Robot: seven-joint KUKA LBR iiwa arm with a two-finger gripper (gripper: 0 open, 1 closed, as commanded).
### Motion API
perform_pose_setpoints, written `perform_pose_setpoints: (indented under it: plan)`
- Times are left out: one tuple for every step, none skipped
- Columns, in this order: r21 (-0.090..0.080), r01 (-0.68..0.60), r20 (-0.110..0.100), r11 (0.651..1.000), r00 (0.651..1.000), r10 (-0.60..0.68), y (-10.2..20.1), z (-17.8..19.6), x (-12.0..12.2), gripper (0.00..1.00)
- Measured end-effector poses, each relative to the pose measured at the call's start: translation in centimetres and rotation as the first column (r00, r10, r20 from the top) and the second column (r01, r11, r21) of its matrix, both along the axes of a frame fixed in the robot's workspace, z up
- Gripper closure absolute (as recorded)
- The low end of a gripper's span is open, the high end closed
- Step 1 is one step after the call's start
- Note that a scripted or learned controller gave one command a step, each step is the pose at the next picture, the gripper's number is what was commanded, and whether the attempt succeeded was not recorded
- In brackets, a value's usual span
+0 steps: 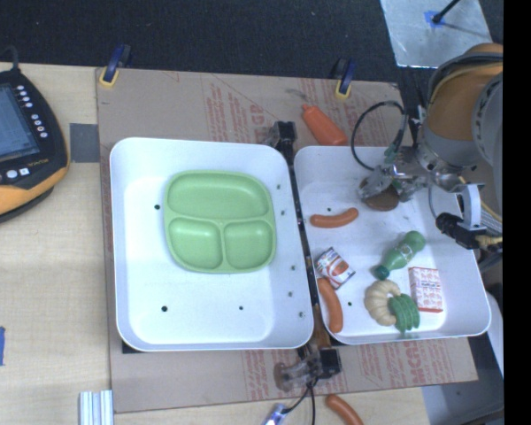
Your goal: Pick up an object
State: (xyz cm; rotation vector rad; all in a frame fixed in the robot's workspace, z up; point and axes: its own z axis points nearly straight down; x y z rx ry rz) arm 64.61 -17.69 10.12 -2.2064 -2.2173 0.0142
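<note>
Reaching in from the right, the grey arm (465, 104) with its orange band lowers its gripper (385, 184) into the far part of the right bin (478, 321), where it sits directly above a dark brown, rounded object (385, 202); the gripper's metal parts overlap that object, and whether it is open or closed, or has hold of anything, cannot be told from this view. Taking the right bin as landmark: a short sausage (334, 218) lies just toward the bin's left wall from the gripper; a green bottle (400, 253) lies tilted near the bin's middle; a small red-and-white packet (334, 267) rests against the left wall; a second sausage (330, 305) lies along that wall at the near left corner; a cream-coloured braided piece with a green leafy piece (393, 305) sits near the front rim; a red-and-white card (426, 289) lies just to its right. Touching the right bin on its left side is the left bin (142, 317), which holds a green divided tray (220, 221). An orange carrot-like piece (322, 125) lies on the cardboard just beyond the right bin's far left corner, and another sausage (345, 408) lies on the bench in front of it. A teach pendant (18, 144) rests well to the left of both bins.
</note>
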Motion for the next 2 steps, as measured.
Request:
perform_pose_setpoints:
  plan:
    - [-0.002, 0.001, 0.014, 1.0, 1.0, -0.001, 6.1, 7.7, 0.4, 1.0]
    - [-0.004, -0.001, 0.011, 1.0, 1.0, 0.001, 11.6, 9.8, -6.9, 1.0]
